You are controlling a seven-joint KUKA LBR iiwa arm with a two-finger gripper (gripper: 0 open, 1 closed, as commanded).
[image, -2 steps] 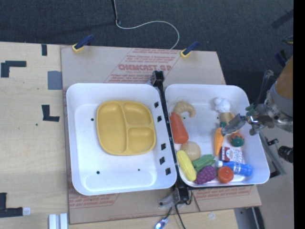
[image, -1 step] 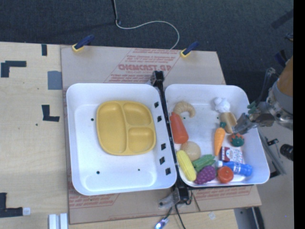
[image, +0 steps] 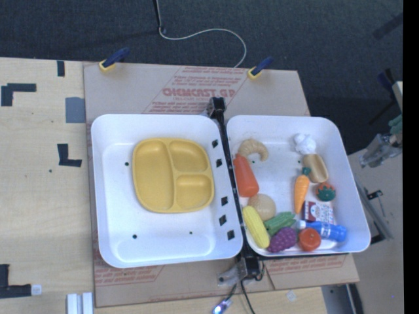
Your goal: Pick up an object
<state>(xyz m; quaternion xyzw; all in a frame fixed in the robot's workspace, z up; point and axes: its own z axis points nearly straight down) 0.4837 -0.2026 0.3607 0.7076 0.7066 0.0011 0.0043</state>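
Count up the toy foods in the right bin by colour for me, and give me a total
Orange or red: 5, the sausage, carrot, strawberry, tomato and carton
Tan or brown: 3, the croissant, bun and round piece
Yellow: 1, the corn
Green: 1, the pickle
Purple: 1, the grapes
White: 1, the garlic
Blue: 1, the bottle
Total: 13
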